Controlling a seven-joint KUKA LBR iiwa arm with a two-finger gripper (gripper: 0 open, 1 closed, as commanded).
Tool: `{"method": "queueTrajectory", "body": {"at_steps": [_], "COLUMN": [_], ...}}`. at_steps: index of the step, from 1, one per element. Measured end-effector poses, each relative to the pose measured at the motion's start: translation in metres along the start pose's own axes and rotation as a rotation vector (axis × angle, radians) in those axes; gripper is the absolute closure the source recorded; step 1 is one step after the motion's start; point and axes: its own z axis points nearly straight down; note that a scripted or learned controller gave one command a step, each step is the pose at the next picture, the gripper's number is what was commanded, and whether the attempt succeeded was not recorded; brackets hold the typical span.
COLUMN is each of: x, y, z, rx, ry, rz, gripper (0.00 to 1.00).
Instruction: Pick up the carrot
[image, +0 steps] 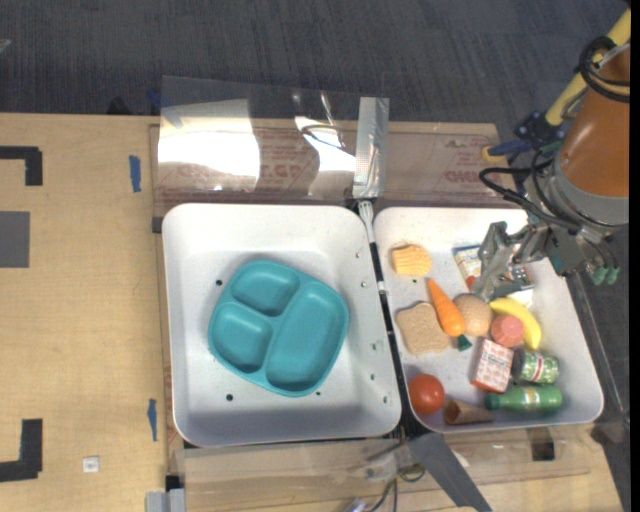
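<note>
Surface: wooden surface (80, 300), two white bins.
Carrot (446, 307): lying in right bin (585, 340), ungrasped.
End effector (494, 262): near; grip state cannot tell.

The setting is a robotics laboratory test cell, not a home or kitchen. Two shallow white bins (180, 300) sit side by side on a plywood bench (70, 300) marked with black tape brackets (28, 165) and blue tape tabs (134, 172), with a clear plastic sheet (260, 150) taped along the far edge of the bins and dark carpet (300, 40) beyond the bench. The right bin (590, 400) holds toy plastic food items, the left bin holds a teal divided plate (278, 326), and a cabled industrial arm (600, 150) with an orange band enters from the right.
</note>
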Motion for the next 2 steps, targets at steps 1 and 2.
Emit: {"method": "queueTrajectory", "body": {"at_steps": [1, 2], "x": [0.002, -0.009], "y": [0.000, -0.020], "z": [0.005, 0.175], "rx": [-0.003, -0.010], "ry": [0.010, 0.028], "rz": [0.000, -0.012], "gripper": [0.00, 0.00]}}
